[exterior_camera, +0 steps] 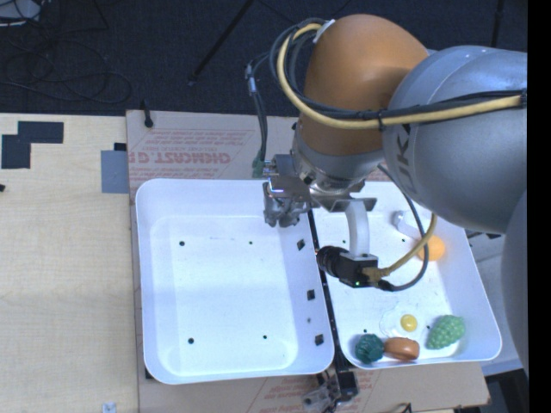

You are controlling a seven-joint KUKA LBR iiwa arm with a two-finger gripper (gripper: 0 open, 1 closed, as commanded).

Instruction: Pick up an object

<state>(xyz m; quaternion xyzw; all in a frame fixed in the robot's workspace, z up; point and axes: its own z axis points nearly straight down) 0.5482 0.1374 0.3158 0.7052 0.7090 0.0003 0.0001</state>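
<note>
Bench: pale wood-grain bench top [60, 282]; beyond its far edge is a dark floor with cables.
Cardboard: a brown cardboard sheet with red print [194, 149] lies under both bins and shows past their far and near edges.
Left bin: shallow white plastic left bin [146, 231], its floor marked by small dark dots.
Right bin: shallow white plastic right bin [482, 317], meeting the left bin along a shared inner edge.
Arm: grey arm with an orange band [362, 67], over the far part of the right bin.
Gripper: grey metal gripper [282, 205] over the far end of the shared inner edge, slightly to the left bin's side. I cannot tell whether it is open or closed, and I see no object in its grasp.
Ball: small orange ball [436, 248] near the right bin's right edge, well apart from the gripper.
Egg: flat white toy fried egg with a yellow yolk [405, 323], toward the right bin's near edge.
Grapes: bumpy light-green grape-like cluster [445, 331], near the right bin's near right corner, just beside the toy fried egg.
Lump: dark green round lump [370, 348], by the right bin's near left corner.
Oblong: orange-brown oblong piece [401, 348], along the near edge between the dark green round lump and the grape-like cluster.
</note>
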